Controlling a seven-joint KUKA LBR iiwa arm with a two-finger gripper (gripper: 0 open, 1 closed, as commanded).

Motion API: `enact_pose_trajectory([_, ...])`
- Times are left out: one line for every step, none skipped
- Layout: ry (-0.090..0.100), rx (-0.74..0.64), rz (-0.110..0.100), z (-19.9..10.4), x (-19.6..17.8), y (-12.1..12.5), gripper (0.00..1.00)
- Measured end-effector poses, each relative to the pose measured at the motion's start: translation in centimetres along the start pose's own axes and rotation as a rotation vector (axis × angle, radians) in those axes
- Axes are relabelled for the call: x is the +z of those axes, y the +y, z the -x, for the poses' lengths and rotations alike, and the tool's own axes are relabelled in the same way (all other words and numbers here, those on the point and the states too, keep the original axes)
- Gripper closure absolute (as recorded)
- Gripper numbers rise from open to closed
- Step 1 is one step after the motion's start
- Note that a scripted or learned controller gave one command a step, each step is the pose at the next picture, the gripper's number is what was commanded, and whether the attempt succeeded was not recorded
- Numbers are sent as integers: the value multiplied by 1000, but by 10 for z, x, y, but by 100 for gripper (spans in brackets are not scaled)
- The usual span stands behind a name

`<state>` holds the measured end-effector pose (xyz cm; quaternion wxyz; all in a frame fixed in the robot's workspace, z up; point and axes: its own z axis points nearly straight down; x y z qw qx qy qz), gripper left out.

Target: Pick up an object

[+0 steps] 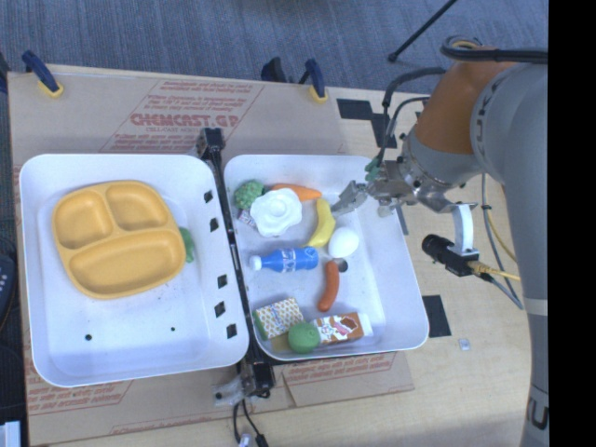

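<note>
Objects for picking sit in the right bin (396, 250): a yellow banana (322, 223) lies touching a white egg (344, 243), with a white ruffled piece (277, 211), a carrot (300, 193) and broccoli (248, 195) toward the far side. I see a blue bottle (289, 261) in the middle, a sausage (330, 285) beside it, and a green ball (303, 337) between two small packets near the front wall. My claw (349, 196) hangs just above the banana's far end, grasping nothing; I cannot tell its fingers' spread. The left bin (37, 277) holds a yellow divided tray (116, 238). Both bins rest on the table (466, 361).
</note>
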<state>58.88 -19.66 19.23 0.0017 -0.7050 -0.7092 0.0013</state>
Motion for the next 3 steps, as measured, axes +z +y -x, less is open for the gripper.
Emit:
enact_pose_trajectory([1,95,-2,-15,95,43,0])
enact_pose_trajectory([1,89,-1,-15,84,43,100])
enact_pose_trajectory([-1,-133,2,-67,-35,14,100])
